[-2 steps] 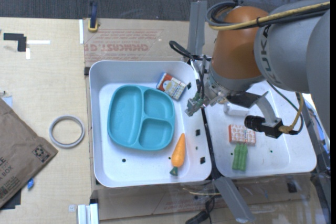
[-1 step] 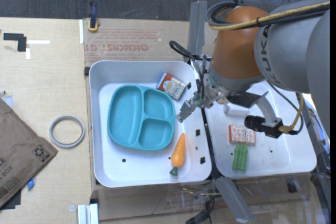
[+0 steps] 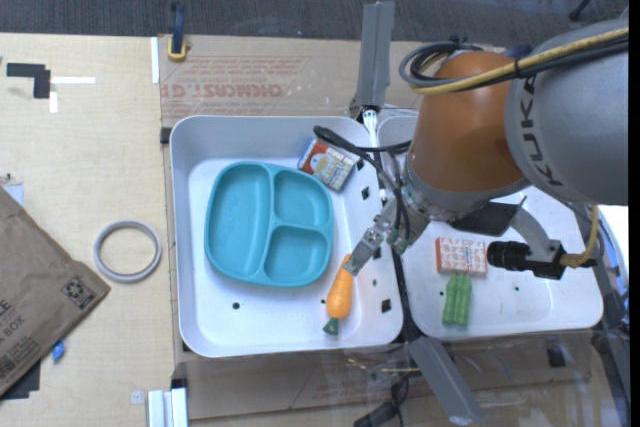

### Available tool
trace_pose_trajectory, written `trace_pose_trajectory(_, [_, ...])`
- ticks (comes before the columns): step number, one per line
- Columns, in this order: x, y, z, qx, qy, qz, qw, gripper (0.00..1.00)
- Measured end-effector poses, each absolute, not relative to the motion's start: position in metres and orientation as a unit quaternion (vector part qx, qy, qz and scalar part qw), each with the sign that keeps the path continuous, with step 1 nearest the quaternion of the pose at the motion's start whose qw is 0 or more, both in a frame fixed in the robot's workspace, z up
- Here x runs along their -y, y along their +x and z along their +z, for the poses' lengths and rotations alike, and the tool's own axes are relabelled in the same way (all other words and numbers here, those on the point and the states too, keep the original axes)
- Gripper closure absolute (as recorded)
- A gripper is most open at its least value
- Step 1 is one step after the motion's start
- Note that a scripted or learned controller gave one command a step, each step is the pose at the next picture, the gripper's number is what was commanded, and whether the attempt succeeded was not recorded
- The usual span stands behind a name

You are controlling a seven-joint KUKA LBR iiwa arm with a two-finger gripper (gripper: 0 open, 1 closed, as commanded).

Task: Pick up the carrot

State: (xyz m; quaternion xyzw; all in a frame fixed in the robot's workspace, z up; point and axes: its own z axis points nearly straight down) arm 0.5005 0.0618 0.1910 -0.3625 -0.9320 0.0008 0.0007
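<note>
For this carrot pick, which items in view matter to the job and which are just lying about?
Belongs to the job:
carrot, in the left bin
gripper, just above the carrot's top end

Lying about:
blue divided plate
small food box
red-and-white packet
green item
tape ring

two white bins [image 3: 190, 215], one carrot [image 3: 340, 293], one teal plate [image 3: 268, 225], one tape ring [image 3: 127, 249]

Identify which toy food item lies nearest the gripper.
The orange carrot, in the left bin beside the teal plate; the others lie farther off.
</note>
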Motion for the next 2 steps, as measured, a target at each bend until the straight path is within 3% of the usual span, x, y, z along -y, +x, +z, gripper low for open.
trace_pose_trajectory(1, [-0.098, 0.477, 0.117, 0.920, -0.391, 0.0010, 0.001, 0.00])
trace_pose_trajectory(2, [-0.108, 0.541, 0.088, 0.882, -0.471, 0.0079, 0.010, 0.00])
